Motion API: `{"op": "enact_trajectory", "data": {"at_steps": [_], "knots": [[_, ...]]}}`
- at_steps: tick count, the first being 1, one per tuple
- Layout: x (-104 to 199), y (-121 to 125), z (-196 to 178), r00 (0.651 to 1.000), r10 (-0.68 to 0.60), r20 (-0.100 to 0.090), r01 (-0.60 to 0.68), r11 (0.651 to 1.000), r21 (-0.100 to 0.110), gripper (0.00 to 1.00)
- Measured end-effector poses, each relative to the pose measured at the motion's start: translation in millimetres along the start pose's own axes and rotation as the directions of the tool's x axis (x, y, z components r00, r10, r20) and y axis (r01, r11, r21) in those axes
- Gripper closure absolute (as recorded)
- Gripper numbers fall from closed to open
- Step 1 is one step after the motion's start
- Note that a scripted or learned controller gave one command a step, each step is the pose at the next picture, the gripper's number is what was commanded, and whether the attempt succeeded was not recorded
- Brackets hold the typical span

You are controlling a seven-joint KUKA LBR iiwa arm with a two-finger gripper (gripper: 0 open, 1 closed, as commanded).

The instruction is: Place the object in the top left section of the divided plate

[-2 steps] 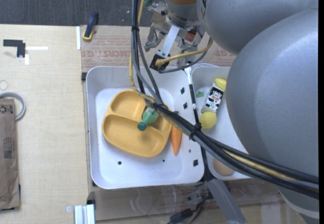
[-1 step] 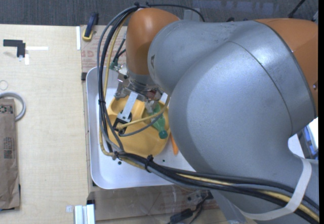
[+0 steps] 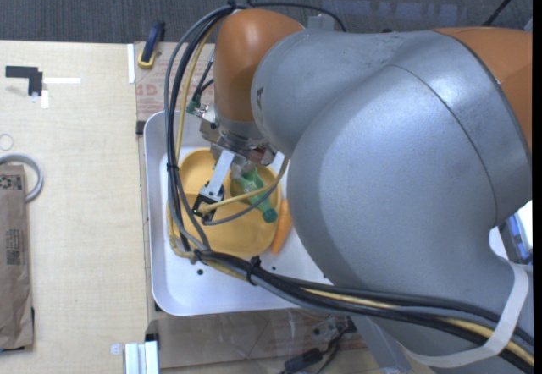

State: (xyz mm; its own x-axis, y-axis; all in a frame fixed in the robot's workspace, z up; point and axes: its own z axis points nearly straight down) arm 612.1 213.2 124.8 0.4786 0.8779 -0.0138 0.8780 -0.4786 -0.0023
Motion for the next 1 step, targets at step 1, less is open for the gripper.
{"op": "enact_trajectory", "data": {"at_steps": [1], "knots": [[-5.4,-16.6,20.1,0.977,-0.209,-0.03,0.208,0.978,-0.03,1.0]]}}
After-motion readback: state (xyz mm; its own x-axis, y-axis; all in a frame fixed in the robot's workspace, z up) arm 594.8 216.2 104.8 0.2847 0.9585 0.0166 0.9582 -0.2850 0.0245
